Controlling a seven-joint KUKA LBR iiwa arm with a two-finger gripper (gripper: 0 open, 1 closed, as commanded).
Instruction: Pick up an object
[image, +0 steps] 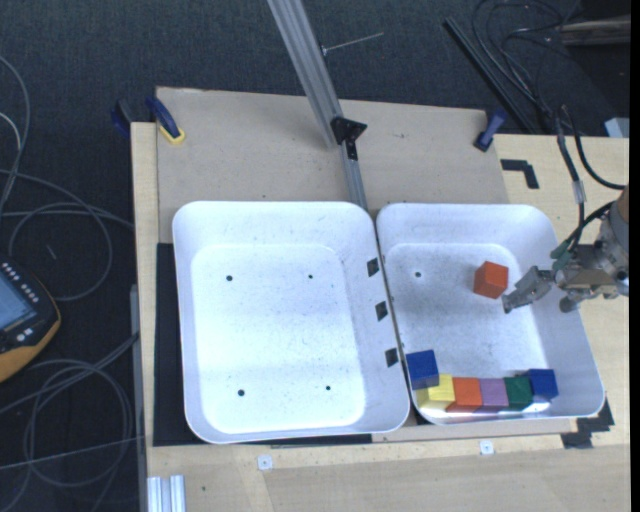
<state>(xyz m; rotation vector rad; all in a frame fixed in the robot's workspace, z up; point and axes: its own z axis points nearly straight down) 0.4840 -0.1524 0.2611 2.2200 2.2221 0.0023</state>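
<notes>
Camera view: the counter (250, 130) bears two white bins.
Right bin (570, 330): holds all the blocks.
Orange block (490, 280): stands alone mid-bin, so likely the easiest pick.
Other blocks (485, 388): blue, yellow, orange, purple and green, crowded along the near wall with little room for fingers.
Pincer (522, 296): at the bin's right side, just beside the orange block, pinching nothing; spread or pressed together, I cannot tell.
Left bin (185, 300): beside it, well apart from the pincer.

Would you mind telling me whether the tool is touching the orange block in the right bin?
Cannot tell. In the camera view the tool sits just right of the orange block, but any gap between them is too small to make out.
</notes>
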